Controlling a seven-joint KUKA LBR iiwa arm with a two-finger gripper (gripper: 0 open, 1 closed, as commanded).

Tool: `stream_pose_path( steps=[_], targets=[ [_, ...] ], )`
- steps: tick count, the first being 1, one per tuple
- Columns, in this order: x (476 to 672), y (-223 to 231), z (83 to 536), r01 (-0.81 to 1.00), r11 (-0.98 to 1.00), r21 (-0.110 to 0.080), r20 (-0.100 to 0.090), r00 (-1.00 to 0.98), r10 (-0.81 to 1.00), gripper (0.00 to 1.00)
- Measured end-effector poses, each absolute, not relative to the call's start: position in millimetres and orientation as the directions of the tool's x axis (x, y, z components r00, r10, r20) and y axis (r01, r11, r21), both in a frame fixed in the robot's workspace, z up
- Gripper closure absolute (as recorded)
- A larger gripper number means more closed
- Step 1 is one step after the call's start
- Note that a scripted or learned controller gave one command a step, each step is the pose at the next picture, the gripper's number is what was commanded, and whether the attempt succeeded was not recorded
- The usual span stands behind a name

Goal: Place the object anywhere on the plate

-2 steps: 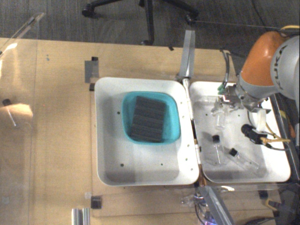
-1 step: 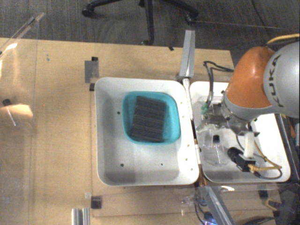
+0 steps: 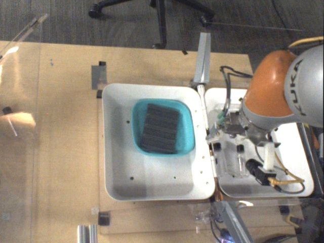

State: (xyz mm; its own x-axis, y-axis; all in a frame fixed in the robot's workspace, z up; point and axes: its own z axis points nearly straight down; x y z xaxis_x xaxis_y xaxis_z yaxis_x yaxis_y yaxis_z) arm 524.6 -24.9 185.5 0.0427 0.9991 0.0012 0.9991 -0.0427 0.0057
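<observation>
Plate (image 3: 188,130): teal, lying in the left bin (image 3: 119,151).
Object (image 3: 161,129): dark ribbed block, resting flat on the plate.
Arm (image 3: 283,87): hanging over the right bin (image 3: 298,186).
Gripper (image 3: 234,133): hovering over the right bin's left part; opening impossible to tell.

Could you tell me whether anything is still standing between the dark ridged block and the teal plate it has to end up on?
Nothing visible does. The dark ridged block already lies flat on the teal plate in the left bin. The arm is over the right bin.
</observation>
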Motion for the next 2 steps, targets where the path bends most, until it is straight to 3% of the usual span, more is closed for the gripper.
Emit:
stream_pose_path(
  steps=[1, 2],
  targets=[
    [515.0, 19, 202, 0.997, -0.078, 0.006, 0.002, 0.078, 0.997, 0.0],
    [530.6, -29, 209, 1.0, -0.004, 0.008, 0.0, 0.004, 1.0, 0.0]
  ],
)
